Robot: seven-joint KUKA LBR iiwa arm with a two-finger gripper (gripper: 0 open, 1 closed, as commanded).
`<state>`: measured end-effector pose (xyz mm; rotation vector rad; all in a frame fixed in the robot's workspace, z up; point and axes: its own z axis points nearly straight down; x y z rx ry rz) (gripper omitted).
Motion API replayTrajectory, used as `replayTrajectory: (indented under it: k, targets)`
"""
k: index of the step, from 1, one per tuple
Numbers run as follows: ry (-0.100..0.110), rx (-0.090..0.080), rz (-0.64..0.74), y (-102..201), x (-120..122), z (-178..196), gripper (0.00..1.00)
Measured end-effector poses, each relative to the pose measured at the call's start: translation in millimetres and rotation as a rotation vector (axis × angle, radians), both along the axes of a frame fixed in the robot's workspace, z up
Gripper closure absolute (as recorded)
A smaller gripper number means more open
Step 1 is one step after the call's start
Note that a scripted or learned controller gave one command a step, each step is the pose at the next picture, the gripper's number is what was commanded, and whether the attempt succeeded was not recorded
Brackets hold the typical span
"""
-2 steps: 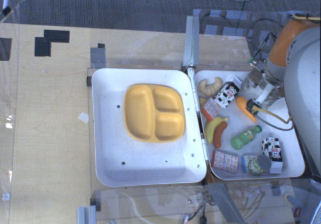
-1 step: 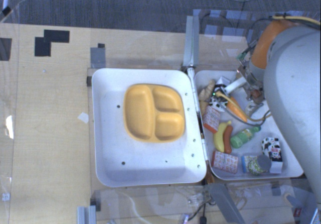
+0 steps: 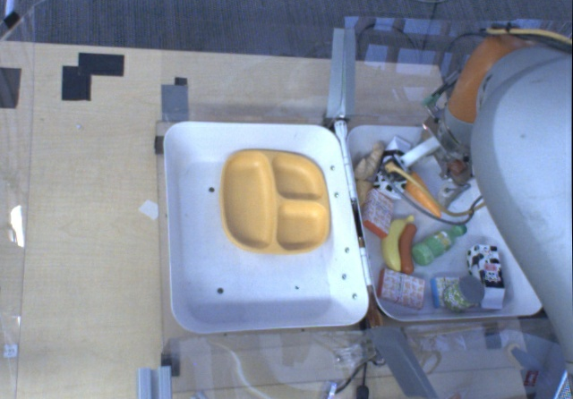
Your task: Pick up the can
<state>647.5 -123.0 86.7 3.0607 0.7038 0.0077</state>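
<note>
The can [image 3: 457,292] lies on its side near the front edge of the right bin [image 3: 528,303]; it has a blue label and a grey end. My gripper [image 3: 445,158] hangs over the far part of that bin, well behind the can and apart from it, under the orange band and the grey arm. Below it lie an orange carrot [image 3: 423,196] and a small cow-patterned toy [image 3: 387,184].
The right bin also holds a banana [image 3: 392,247], a red sausage [image 3: 407,243], a green bottle [image 3: 434,245], a cow-patterned carton [image 3: 484,263] and two red-and-white packets [image 3: 403,288]. A yellow divided plate [image 3: 273,200] lies in the left bin [image 3: 192,299].
</note>
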Motion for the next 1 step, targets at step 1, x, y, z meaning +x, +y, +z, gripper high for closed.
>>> replayTrajectory:
  k: [1]
  targets:
    - [0.0,0.001,-0.207,32.6,8.4,-0.1,0.0]
